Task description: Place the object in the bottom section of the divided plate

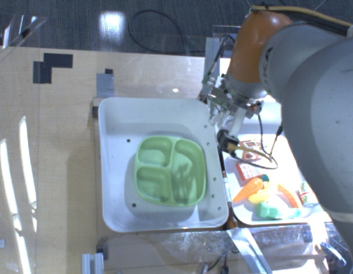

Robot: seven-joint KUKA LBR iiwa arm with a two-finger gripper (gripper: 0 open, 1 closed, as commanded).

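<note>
A light green divided plate (pixel 150 181) with three sections lies in the left white bin (pixel 116 124), and nothing lies in its sections. My gripper (pixel 224 119) hangs over the wall between the two bins, above the right bin's far left corner and up-right of the plate. I see nothing held under it. Toy food sits in the right bin (pixel 271 221): an orange carrot (pixel 247 190), a yellow piece (pixel 259 197), a green piece (pixel 267 211) and a red-and-white card (pixel 250 167).
Another orange piece (pixel 287 196) and a small printed box (pixel 304 196) lie further right in the right bin. The grey arm with its orange band (pixel 256 39) covers the upper right. Bare bench lies left of the bins.
</note>
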